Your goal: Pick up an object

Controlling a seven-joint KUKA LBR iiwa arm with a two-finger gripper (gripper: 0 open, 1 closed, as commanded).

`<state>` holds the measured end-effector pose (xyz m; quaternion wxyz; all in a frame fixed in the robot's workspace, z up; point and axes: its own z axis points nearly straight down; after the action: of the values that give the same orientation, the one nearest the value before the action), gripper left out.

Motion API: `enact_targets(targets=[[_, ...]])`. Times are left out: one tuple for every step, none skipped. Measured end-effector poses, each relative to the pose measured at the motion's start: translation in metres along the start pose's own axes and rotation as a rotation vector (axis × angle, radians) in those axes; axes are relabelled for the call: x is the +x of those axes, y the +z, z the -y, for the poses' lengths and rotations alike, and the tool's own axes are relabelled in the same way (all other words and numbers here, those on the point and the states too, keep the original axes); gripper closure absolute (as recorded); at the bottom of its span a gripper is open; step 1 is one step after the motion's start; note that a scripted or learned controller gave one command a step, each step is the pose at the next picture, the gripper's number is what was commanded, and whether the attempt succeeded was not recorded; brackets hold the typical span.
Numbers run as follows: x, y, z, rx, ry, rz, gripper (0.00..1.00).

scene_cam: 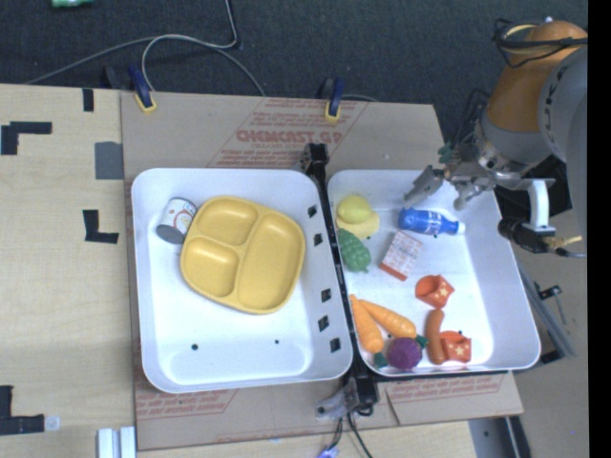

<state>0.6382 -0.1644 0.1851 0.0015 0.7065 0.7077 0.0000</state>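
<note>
My gripper (447, 189) hangs over the far side of the right bin (506, 294), fingers spread open with nothing between them. Just below it lies a blue bottle (430, 221) on its side. The same bin holds a yellow toy (356, 215), a green piece (355, 252), a red-and-white packet (402, 254), a red pepper (434, 290), two carrots (379, 318), a purple item (404, 353) and a red sausage-like piece (436, 337). The left bin (158, 351) holds a yellow divided plate (242, 254) and a small can (175, 220).
The two bins meet at a black central divider (329, 265). Two clamps (333, 99) hold the cardboard sheet at the bench's far edge, and a cable (191, 41) runs behind. The arm's orange band (525, 84) stands at the right.
</note>
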Motion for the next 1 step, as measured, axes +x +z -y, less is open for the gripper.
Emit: enact_targets(targets=[[0.0158, 0.0863, -0.0173, 0.002, 0.001, 0.0, 0.0]])
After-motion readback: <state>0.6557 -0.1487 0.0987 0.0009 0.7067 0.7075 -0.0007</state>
